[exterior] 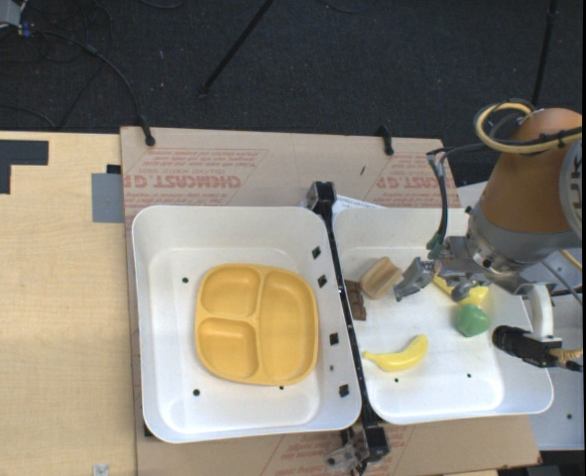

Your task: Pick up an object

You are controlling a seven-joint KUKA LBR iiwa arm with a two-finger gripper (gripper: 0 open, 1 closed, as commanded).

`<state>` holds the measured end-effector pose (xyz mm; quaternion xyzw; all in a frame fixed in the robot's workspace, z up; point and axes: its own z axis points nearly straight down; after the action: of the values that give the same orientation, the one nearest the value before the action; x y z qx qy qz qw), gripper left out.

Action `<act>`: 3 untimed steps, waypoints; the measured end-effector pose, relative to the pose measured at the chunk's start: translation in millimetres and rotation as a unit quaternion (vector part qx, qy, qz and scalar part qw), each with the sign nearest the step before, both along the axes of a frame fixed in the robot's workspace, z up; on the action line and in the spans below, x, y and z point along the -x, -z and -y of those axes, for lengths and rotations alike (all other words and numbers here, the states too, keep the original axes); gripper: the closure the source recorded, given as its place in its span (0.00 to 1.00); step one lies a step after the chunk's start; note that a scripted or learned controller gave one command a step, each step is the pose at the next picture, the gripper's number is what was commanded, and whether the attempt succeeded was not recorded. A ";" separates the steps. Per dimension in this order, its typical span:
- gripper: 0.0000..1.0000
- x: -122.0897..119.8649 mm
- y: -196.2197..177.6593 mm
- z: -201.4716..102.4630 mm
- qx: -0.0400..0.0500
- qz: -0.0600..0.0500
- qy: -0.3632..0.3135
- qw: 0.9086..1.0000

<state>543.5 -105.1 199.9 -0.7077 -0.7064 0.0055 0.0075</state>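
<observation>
two shallow white bins side by side on a cardboard-covered bench.

left bin (164,266): one yellow divided plate (256,323) with three compartments, lying flat near the middle of the bin floor, nothing on it.

right bin (491,390): four loose items.
- yellow banana (398,354), lying flat near the front left of the bin floor, curved, well apart from the other items.
- tan block (378,277), resting close to the divider between the bins, tilted, just left of the gripper.
- small dark brown piece (354,300), against the divider, just below and left of the tan block; too small to identify.
- green object (472,319), rounded, on the bin floor just below the gripper, with a yellow piece (475,293) showing just above it, partly hidden by the gripper.

arm (530,191): grey with an orange section, reaching in from the right, above the right bin.

gripper (433,278): low over the middle of the right bin, between the tan block and the green object. whether the jaws are spread or closed cannot be told from this angle, and nothing can be seen held between them.

bench surroundings: light wooden surface (45,315) to the left of the bins; printed cardboard sheet (233,172) behind and under them; dark floor with cables beyond.
</observation>
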 end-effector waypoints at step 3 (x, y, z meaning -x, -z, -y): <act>0.00 3.5 104.3 -8.1 0.000 0.005 -0.001 1.000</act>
<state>540.0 -97.1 95.6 -0.7072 -0.7070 0.0022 0.0037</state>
